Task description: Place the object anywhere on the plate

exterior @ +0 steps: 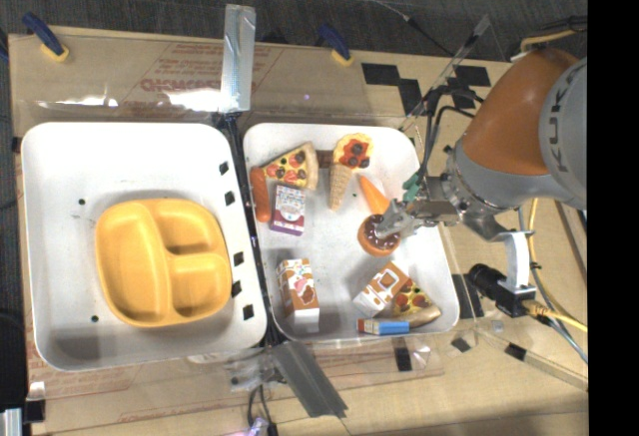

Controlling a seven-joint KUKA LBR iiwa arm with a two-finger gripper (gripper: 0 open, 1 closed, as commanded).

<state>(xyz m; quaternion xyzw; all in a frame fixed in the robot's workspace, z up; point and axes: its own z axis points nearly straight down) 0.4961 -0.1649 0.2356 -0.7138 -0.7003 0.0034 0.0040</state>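
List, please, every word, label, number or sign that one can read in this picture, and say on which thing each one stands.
None can be read with certainty.
Cardboard sheet behind the bins: red printed lines, too blurred to read.
Small carton in the right bin: a label, too small to read.
Brown and white carton: print too small to read.
Carton beside the pizza slice: print too small to read.
Yellow divided plate: no text.

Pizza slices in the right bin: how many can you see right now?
2. One pizza slice lies near the bin's top left corner, beside the ice cream cone. The other pizza slice lies at the bottom right, against a small carton. More could be hidden under the gripper.
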